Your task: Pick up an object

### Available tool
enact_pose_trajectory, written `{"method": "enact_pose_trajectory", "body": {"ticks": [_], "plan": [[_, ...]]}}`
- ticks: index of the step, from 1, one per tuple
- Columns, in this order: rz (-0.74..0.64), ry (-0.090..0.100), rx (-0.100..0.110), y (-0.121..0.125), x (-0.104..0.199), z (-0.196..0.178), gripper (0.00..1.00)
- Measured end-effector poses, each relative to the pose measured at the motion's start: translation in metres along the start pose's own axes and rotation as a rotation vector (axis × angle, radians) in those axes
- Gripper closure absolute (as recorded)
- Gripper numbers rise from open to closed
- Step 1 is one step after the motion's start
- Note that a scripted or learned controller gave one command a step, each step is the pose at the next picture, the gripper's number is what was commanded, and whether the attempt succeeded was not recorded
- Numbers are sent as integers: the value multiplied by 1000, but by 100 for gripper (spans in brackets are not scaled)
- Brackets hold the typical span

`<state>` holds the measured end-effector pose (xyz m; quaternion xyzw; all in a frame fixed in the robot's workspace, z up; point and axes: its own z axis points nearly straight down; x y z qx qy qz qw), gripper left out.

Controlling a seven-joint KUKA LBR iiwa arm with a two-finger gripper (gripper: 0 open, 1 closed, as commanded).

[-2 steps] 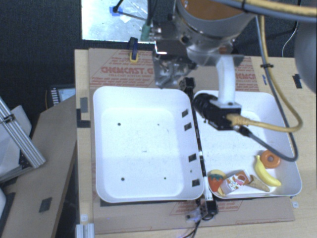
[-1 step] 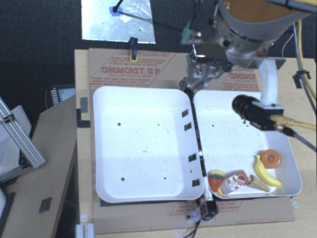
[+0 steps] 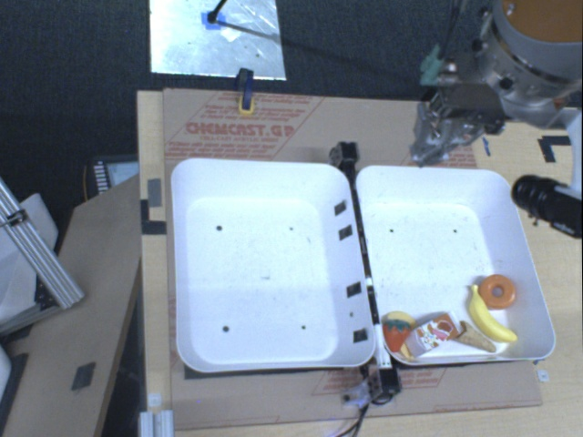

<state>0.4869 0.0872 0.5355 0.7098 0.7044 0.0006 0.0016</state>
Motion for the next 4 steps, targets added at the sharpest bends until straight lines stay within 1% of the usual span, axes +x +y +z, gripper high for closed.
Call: {"method": "enact_pose_trajectory", "body": {"ticks": [1,3,4], "plan": [[-16,3,1,-1,51,0,100],[-17,2,4,-3,150,48,100],[-7,4,-3,16,135,-2,100]]}}
